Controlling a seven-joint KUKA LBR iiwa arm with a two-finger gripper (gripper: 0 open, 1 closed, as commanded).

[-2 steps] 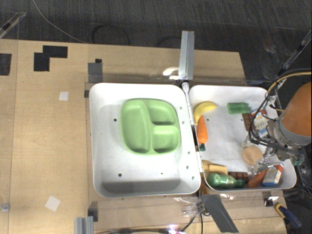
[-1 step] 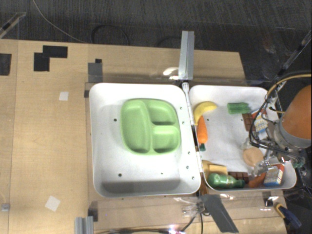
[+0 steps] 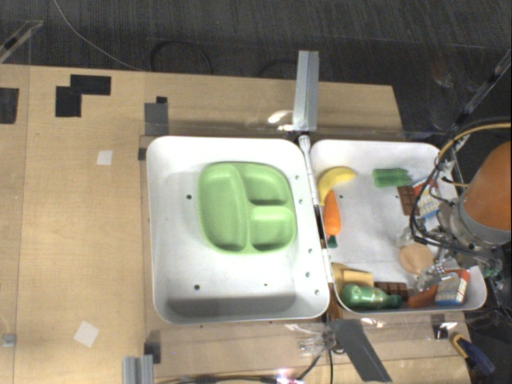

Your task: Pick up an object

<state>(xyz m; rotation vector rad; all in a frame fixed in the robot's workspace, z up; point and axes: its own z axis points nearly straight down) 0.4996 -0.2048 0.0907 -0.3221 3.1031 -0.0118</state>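
The right bin (image 3: pixel 364 238) holds several objects. A yellow banana (image 3: pixel 336 178) and an orange carrot (image 3: pixel 331 214) lie along its left wall. A green block (image 3: pixel 392 178) and a brown bar (image 3: pixel 407 200) sit toward the back. At the front are a yellow block (image 3: pixel 355 278), a green bottle (image 3: pixel 368 297) and a second brown bar (image 3: pixel 392 287). My gripper (image 3: pixel 438 270) hangs low over the bin's front right corner, between a tan round piece (image 3: pixel 414 258) and a white, orange and blue carton (image 3: pixel 454 289). Cables and the wrist hide its tips.
The left bin (image 3: pixel 172 238) carries a green divided plate (image 3: pixel 244 206). A metal post (image 3: pixel 306 90) stands behind the wall between the bins. The arm's orange band (image 3: pixel 490 186) and loose cables (image 3: pixel 436 190) overhang the right bin's right side.
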